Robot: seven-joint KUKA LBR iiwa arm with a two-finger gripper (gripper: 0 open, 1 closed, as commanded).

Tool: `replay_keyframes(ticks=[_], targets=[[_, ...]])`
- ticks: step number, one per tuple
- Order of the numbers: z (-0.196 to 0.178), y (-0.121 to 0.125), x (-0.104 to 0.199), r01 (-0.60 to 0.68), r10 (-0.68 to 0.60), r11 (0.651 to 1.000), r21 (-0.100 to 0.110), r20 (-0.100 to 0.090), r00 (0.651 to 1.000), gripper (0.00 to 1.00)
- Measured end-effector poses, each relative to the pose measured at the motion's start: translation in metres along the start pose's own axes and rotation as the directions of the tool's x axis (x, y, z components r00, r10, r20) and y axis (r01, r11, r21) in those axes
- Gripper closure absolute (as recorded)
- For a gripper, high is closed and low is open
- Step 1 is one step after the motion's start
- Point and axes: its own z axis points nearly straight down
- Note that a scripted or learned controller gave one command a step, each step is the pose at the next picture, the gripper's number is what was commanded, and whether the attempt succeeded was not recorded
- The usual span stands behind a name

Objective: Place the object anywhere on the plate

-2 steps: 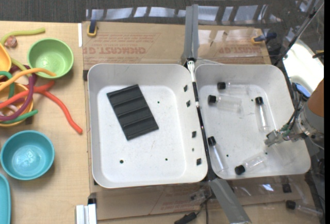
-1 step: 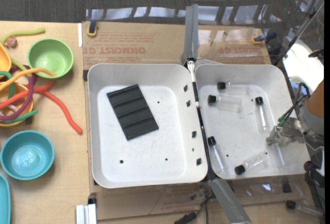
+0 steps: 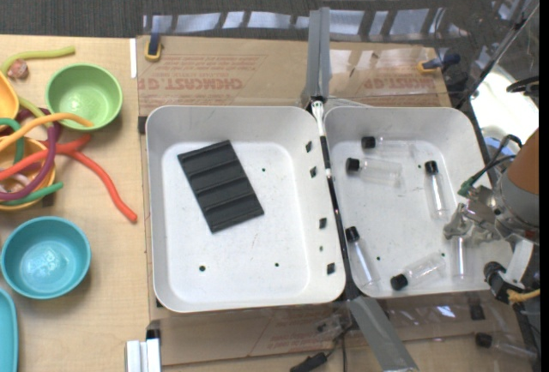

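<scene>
On the far left sit a green bowl [image 3: 84,96] and a blue bowl [image 3: 45,257], clear of the work. The left bin [image 3: 163,216] holds the dark ribbed plate [image 3: 220,185], lying flat and angled, ready to receive. In the right bin [image 3: 467,139] clear vials [image 3: 436,188] with black caps lie scattered on their sides. The gripper [image 3: 463,225] sits low at that bin's right wall, near the vials, probably going for one; I cannot tell whether it is released or clenched.
</scene>
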Motion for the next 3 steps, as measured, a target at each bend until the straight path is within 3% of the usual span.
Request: replay_keyframes(ticks=[1, 2, 3], targets=[[-0.001, 0.0, 0.002, -0.193, 0.193, 0.981, -0.001, -0.002, 0.981, 1.0], [0.0, -0.001, 0.002, -0.516, 0.516, 0.857, 0.003, -0.001, 0.857, 1.0], [-0.138, 0.003, -0.006, -0.585, 0.585, 0.811, -0.002, 0.003, 0.811, 1.0]])
